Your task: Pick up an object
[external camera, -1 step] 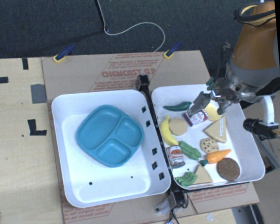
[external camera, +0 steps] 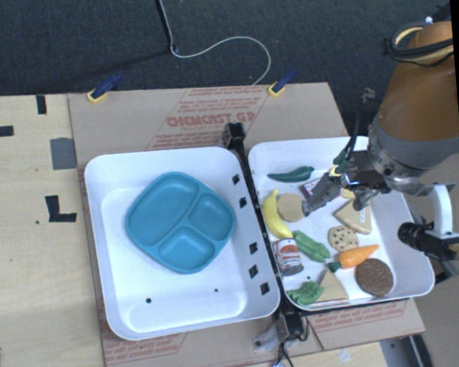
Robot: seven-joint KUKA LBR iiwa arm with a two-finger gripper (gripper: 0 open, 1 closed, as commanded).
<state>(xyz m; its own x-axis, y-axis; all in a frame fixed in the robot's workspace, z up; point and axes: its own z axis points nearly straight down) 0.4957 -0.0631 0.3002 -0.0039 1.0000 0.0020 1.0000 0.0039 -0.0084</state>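
Objects of toy food crowd the right white bin (external camera: 410, 283): a yellow plastic banana (external camera: 275, 216) and a tan round biscuit (external camera: 291, 207) lie just left of the jaws (external camera: 336, 194). Nothing lifted yet; jaws' state, cannot tell. Cardboard-covered desk (external camera: 208, 117) beyond; a blue divided plate (external camera: 180, 221) sits well left.

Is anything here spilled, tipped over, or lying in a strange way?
Nothing looks spilled or damaged. The blue divided plate sits flat but rotated askew in the left bin. The small can lies on its side in the right bin, beside the banana.
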